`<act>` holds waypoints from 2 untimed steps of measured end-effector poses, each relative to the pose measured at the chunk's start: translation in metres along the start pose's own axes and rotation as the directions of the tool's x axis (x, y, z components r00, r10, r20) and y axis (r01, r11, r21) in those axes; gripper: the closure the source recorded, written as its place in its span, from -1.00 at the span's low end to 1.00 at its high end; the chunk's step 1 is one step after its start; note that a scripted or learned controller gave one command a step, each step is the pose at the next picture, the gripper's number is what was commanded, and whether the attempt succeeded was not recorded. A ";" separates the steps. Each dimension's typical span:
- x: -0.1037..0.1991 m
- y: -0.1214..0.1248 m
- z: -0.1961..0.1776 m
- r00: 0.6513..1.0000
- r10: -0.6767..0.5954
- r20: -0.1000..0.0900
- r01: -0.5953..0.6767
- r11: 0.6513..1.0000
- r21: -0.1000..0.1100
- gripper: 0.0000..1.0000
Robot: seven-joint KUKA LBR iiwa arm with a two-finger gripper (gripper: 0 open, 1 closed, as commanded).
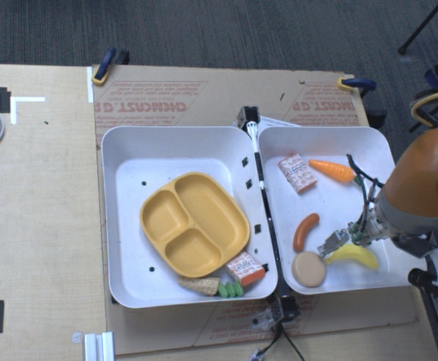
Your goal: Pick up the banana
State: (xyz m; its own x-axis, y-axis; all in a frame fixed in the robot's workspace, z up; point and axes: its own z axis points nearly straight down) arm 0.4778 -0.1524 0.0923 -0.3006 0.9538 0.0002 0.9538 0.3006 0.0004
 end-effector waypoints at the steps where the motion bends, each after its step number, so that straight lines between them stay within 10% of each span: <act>1: 0.007 0.003 0.000 0.915 -0.404 0.001 0.404 0.915 -0.001 -1.00; 2: 0.006 0.004 -0.010 0.916 -0.402 0.005 0.402 0.916 -0.003 1.00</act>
State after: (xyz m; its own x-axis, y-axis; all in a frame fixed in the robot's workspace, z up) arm 0.4801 -0.1448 0.1026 -0.6583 0.7527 -0.0046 0.7527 0.6583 0.0038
